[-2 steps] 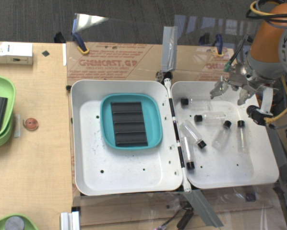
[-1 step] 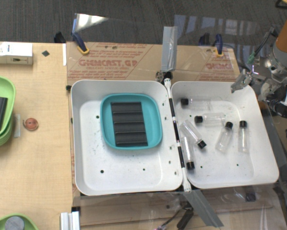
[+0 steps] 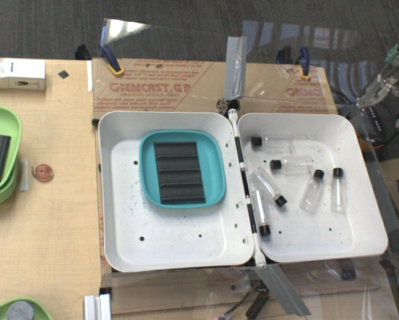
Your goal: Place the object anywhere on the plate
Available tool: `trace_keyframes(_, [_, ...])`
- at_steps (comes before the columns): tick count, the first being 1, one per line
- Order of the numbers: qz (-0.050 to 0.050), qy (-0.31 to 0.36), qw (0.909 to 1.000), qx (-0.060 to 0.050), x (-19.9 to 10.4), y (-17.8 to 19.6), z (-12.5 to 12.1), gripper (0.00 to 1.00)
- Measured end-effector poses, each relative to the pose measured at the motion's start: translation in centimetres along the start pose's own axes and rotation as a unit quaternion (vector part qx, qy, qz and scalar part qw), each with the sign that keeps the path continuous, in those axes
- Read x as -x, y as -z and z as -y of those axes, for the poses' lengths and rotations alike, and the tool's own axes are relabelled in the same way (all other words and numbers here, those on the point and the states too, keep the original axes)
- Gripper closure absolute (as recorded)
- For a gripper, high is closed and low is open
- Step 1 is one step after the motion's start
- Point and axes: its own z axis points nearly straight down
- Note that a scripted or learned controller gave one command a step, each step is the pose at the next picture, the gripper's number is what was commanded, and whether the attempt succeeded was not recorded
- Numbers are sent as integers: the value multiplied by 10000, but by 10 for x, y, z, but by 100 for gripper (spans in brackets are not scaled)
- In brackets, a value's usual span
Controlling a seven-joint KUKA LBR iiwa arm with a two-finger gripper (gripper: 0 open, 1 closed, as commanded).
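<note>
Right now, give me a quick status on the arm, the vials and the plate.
Arm tip at far right, off the bins. Vials loose in right bin. Teal plate in left bin, dark ribbed insert on it.

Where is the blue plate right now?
The blue plate lies in the left white bin, toward its back, holding a dark ridged block. The bin of little tubes sits to its right.

two white bins side by side on a bench, left bin [image 3: 119, 239] has a teal plate [image 3: 149, 179] with a dark ribbed insert [image 3: 181, 172], right bin [image 3: 359, 232] has several clear vials with black caps [image 3: 269, 187] scattered around, green tray [image 3: 6, 129] at far left
</note>
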Motion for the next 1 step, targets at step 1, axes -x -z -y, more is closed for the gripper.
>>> trace_keyframes(1, [0, -535, 9986, -2, 11, 33, 26, 0])
